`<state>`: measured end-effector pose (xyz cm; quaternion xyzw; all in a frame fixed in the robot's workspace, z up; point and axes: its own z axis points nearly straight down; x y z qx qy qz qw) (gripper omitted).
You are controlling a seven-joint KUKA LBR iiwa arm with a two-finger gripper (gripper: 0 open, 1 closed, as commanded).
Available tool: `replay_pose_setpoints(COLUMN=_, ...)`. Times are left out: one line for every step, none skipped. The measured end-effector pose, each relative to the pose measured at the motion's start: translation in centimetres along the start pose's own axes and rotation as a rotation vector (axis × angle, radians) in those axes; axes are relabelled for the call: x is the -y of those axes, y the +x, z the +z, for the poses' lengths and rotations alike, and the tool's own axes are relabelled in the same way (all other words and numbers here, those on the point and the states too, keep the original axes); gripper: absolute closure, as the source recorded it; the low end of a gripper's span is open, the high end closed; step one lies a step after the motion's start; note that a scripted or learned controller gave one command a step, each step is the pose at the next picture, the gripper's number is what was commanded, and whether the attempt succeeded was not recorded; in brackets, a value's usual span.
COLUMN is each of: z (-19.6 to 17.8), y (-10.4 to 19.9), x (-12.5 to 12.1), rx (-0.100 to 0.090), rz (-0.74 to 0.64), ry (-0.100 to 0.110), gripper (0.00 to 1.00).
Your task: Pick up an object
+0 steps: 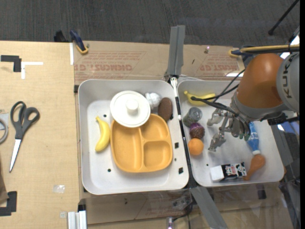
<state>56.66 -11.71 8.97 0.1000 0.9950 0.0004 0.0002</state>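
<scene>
Seemingly poised to choose a target, the pincer point(215, 136) hangs low in the right bin point(274, 173), its fingers apart and holding nothing, with the orange point(196, 147) just to its left and the small box point(228, 171) just below.

My bench point(43, 175) is a light wooden surface. A pair of scissors point(21, 123) with black handles lies on its left part, blades closed, points toward the near edge. A black tape mark point(12, 61) and a white tape strip point(32, 64) sit near the far left corner. A cardboard sheet point(119, 63) lies under the far edge of the two white bins point(88, 175). A blue-and-yellow clamp point(78, 42) grips its far left corner. A grey bar point(176, 51) runs to the gap between the bins. Dark carpet point(119, 8) lies beyond.
</scene>
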Motion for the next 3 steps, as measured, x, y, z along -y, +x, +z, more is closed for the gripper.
replay_pose_setpoints(z=-0.4, y=5.3, x=6.6, rx=0.017, rz=-0.074, ry=0.002, gripper=0.00)
replay_pose_setpoints(z=0.0, y=-1.7, x=1.1, rx=0.001, rz=-0.128, ry=0.000, gripper=0.00)
replay_pose_setpoints(z=-0.8, y=6.2, x=9.0, rx=0.034, rz=-0.101, ry=0.005, gripper=0.00)
